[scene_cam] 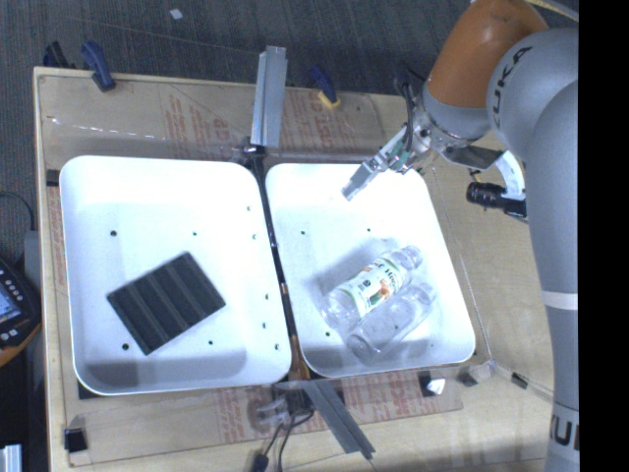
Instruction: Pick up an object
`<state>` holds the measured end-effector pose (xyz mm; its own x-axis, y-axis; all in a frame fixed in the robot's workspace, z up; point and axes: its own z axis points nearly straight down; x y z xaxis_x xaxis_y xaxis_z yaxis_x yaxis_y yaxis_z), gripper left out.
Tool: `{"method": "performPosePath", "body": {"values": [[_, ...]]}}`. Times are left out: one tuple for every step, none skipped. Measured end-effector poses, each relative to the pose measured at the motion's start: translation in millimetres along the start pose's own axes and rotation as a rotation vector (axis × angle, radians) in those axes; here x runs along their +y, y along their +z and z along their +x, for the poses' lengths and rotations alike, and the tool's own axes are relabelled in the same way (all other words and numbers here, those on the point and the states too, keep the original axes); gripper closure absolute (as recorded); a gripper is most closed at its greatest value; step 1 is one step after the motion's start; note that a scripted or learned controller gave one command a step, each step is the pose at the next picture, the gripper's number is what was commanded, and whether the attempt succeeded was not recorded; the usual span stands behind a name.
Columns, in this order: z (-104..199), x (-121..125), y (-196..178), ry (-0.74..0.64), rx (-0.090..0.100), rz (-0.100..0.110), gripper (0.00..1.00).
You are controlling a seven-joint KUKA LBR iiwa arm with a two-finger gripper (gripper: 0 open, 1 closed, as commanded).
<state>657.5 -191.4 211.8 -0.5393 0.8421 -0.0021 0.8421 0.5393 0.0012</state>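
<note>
Camera view: hand [356, 184] angled down-left above right bin [437, 224], grip state unclear.

Grey KUKA arm [550, 214], smooth rounded casing, matte finish. Orange band [472, 42] wraps the joint above the wrist, domed and glossy. Part of dark "KUKA" lettering shows on the grey shell beside the orange. Lighter grey ring lower down the big link. Wrist narrows into a small metal-and-black assembly with thin cables. Hand [356, 186] is slim, pale grey, tapering to a point. Short black cylinder [496, 199] juts from the wrist side.
</note>
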Motion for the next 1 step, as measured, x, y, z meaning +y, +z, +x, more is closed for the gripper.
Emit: {"method": "performPosePath", "body": {"values": [[18.5,-59.8,64.8,0.013,0.003,0.003,0.00]]}}
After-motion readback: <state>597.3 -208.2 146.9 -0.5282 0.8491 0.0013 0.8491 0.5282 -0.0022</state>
